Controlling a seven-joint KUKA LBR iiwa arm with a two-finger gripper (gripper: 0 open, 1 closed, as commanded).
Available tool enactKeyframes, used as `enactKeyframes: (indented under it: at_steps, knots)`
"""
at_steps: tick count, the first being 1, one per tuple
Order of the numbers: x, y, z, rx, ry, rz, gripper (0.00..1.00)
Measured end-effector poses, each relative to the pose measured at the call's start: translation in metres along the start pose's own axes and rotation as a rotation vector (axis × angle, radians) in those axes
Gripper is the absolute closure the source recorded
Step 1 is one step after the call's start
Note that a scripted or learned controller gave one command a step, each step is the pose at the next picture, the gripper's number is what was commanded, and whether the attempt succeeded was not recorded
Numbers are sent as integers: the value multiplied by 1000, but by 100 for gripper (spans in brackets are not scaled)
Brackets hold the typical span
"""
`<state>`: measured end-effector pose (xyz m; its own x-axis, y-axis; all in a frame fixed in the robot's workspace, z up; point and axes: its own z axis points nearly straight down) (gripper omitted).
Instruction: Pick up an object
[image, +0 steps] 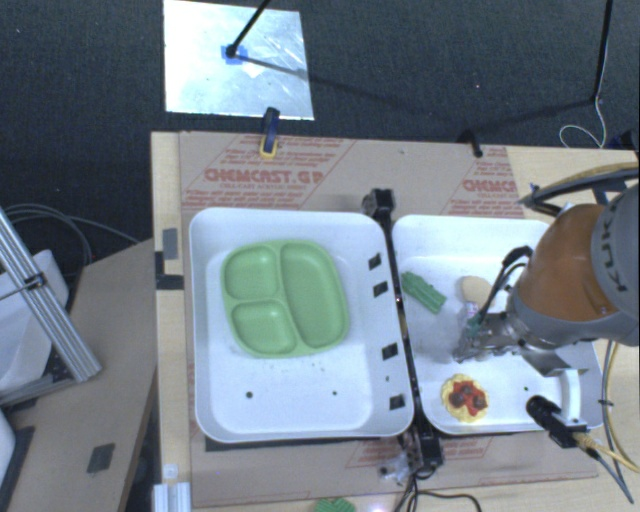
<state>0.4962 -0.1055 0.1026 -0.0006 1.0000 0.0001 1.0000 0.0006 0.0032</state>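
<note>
I saw the tool (472, 340) low in the right bin (425, 240), near a pizza toy (466, 396). Nothing seemed picked yet; its state I could not tell.

Even, bright overhead light; glare on foil sheet (238, 58); slightly soft focus.

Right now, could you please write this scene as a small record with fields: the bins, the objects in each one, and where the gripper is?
left bin: holds a green divided tray
right bin: holds a green block, a tan piece, a small round pizza toy
gripper: over the right bin, between the tan piece and the pizza toy
grasp: cannot tell
arm: reaches in from the view's right
</note>
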Motion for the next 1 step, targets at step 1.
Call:
enactKeyframes:
  at_steps: [1]
  knots:
    - [58,47,-87,-9,1,-11,100]
